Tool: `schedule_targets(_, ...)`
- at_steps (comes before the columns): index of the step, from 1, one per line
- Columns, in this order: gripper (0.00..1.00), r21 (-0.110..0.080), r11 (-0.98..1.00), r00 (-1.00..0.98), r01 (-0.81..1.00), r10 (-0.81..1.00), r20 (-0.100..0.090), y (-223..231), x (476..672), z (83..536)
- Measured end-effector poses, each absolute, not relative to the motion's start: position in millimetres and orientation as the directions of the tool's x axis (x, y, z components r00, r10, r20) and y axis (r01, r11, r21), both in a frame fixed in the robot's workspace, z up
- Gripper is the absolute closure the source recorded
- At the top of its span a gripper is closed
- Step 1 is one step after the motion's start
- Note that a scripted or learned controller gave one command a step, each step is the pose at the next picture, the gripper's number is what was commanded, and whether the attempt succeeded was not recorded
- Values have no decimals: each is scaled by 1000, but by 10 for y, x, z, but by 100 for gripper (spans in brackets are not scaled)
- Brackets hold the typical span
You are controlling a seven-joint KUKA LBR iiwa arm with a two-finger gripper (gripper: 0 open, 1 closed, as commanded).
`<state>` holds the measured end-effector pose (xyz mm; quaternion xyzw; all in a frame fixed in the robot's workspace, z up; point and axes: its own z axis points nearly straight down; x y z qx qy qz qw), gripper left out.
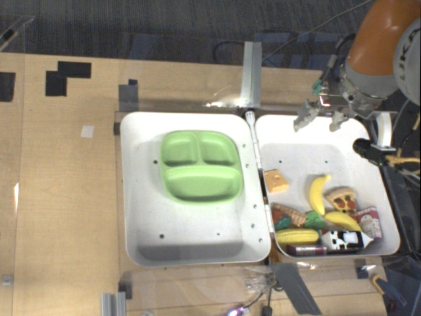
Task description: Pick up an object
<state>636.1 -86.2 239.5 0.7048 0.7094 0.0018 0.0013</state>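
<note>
With the gripper (320,118) spread open and empty over the far edge of the right bin (296,155), well apart from the banana (318,193) in the near clutter, we judge a descent risks nudging the cheese wedge (276,180) or grabbing two toys together.

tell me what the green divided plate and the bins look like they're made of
Green plate: probably moulded plastic, matte, with an even colour and soft rounded compartment edges. Left bin and right bin: likely white plastic, smooth and slightly glossy, though painted metal can't be ruled out.
</note>
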Motion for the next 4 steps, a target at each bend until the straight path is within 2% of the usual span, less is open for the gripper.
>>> schedule_targets(1, 0, 8, 186, -186, 983, 983, -2, -877, 6704, 2154)
schedule_targets(2, 0, 4, 178, -178, 984, 984, -1, -941, 6008, 996)
schedule_targets(3, 0, 14, 193, -193, 981, 981, -6, -1598, 5779, 912)
schedule_targets(4, 0, 20, 192, -192, 981, 981, -7, -1339, 5295, 923)
